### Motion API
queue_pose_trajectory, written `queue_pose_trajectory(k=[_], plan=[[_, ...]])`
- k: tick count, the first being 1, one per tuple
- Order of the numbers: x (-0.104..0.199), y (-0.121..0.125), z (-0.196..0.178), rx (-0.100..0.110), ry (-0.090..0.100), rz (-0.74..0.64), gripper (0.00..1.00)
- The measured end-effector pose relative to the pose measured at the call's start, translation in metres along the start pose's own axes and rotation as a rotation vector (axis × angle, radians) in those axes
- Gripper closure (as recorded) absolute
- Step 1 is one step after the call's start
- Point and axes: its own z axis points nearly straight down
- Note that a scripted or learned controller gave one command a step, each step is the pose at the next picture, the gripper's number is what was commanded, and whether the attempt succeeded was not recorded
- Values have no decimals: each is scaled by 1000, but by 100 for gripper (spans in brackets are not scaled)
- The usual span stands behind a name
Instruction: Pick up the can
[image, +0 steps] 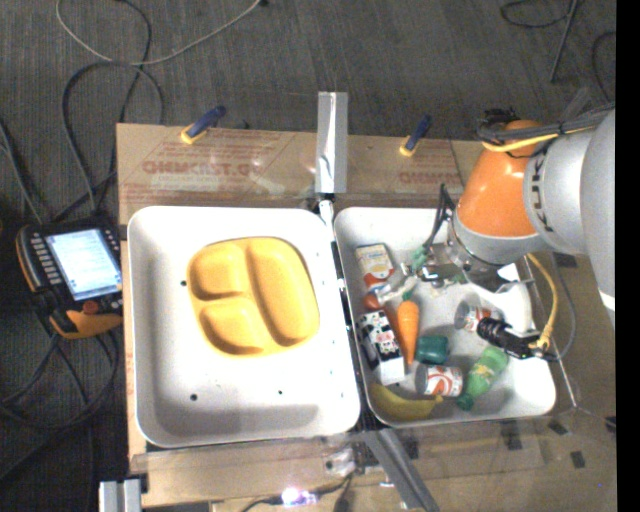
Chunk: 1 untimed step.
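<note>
Nearest the lens, orange-banded wrist (497, 205) hides claw (432, 262); spread or pressed together, cannot tell. Can (438, 381) lies on its side low in right bin (545, 400), touching banana (405, 402), teal cup (433, 349) just above, green bottle (483, 373) beside. Best approach: descend straight, straddle across can's width, avoid neighbours.
</note>
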Motion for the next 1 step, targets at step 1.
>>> queue_pose_trajectory(k=[1], plan=[[-79, 17, -32, -3, -3, 96, 0]])
